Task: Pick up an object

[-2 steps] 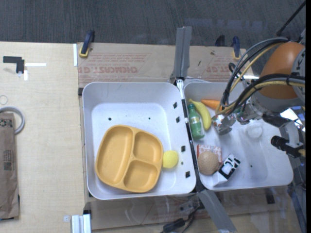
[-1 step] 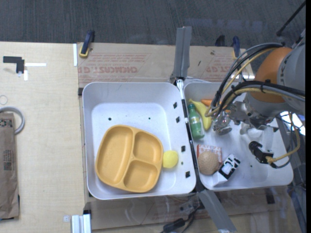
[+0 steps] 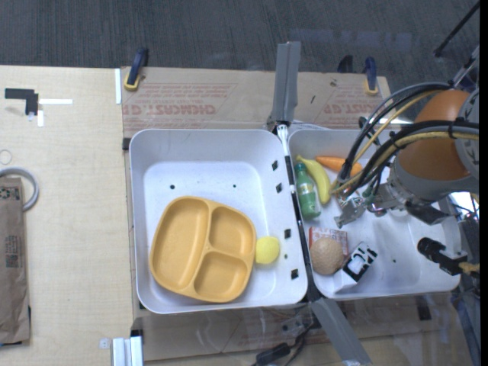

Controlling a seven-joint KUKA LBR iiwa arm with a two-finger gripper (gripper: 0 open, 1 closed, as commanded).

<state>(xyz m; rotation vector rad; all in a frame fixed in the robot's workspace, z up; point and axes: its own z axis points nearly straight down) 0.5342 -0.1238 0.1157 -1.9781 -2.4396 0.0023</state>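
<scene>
The two-finger gripper (image 3: 349,212) (whether open or closed, I cannot tell) hangs in the right white bin (image 3: 396,280) near the round brown ball (image 3: 326,255), green plastic bottle (image 3: 307,191) and yellow banana (image 3: 319,178), so crowding may spoil the grasp.

- carrot (image 3: 332,162): right end hidden behind cables (image 3: 381,139)
- arm (image 3: 435,139): cut off at right edge
- paper bag (image 3: 13,258): cut off at left edge
- packet (image 3: 328,237): mostly covered by brown round thing (image 3: 326,256), print unreadable
- black-white item (image 3: 359,262): too small to identify
</scene>
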